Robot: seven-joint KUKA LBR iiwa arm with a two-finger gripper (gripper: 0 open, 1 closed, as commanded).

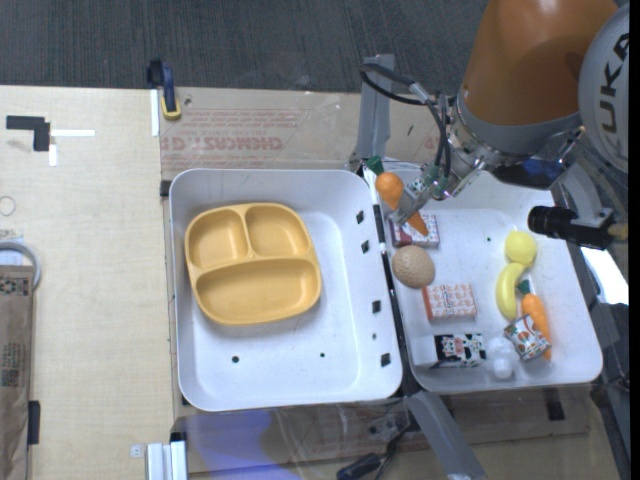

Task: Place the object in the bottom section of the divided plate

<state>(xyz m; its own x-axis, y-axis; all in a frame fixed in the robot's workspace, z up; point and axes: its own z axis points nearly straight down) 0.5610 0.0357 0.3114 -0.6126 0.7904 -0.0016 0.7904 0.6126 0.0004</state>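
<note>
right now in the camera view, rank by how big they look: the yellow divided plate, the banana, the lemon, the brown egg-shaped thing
1. yellow divided plate, by far the largest
2. banana
3. brown egg-shaped thing, close to the banana in area, so that order is unsure
4. lemon, the smallest

The big arm (545,58) is cut off by the top and right edges, so just its orange band and a bit of grey show. Letters on the grey part stop at the edge. The gripper (412,206) sits low over the right bin (470,373), and its tips are too small and dark to make out. Under it lies a small box (410,230) with something orange on top — part of the box is covered. Near the right bin's front corner, a little white thing (500,368) is too blurry to name. Far left of the bin, a brown bag (15,358) runs off the picture's side.
</note>
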